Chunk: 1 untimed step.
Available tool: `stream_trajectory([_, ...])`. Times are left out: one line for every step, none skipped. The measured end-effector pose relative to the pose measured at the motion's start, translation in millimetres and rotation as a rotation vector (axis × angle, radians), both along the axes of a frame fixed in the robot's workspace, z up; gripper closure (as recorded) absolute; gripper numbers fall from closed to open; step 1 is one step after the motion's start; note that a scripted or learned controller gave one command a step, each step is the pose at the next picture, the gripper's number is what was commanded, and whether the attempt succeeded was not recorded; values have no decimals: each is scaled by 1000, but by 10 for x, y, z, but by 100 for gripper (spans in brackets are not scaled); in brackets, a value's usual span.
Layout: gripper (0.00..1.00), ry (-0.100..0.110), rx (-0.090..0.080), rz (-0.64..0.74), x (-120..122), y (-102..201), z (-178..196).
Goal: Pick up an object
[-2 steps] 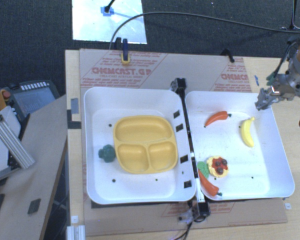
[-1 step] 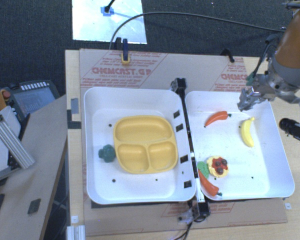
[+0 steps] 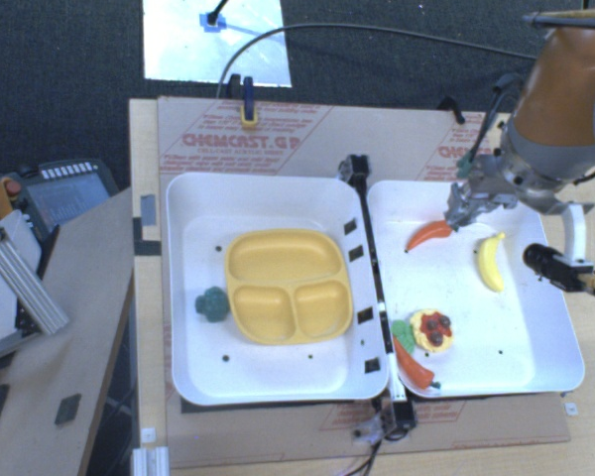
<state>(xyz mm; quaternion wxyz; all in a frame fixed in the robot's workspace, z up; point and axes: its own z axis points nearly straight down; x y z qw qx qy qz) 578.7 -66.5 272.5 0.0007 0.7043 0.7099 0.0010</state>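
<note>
An orange chili pepper (image 3: 428, 234) lies at a slant in the right bin (image 3: 535, 365), near its back left. My gripper (image 3: 460, 213) hangs from the grey and orange arm directly over the pepper's right end and looks to be touching it. A yellow banana (image 3: 490, 262) lies to the right of the gripper, apart from it.
A small yellow toy pizza with red topping (image 3: 431, 329) and an orange-red carrot (image 3: 411, 361) sit at the right bin's front left. The left bin (image 3: 193, 206) holds a yellow divided plate (image 3: 286, 284) and a green broccoli (image 3: 213, 304). A black divider (image 3: 369, 266) runs between the bins.
</note>
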Motion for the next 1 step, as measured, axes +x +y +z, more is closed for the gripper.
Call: stream_trajectory([100, 0, 1, 2, -90, 602, -31])
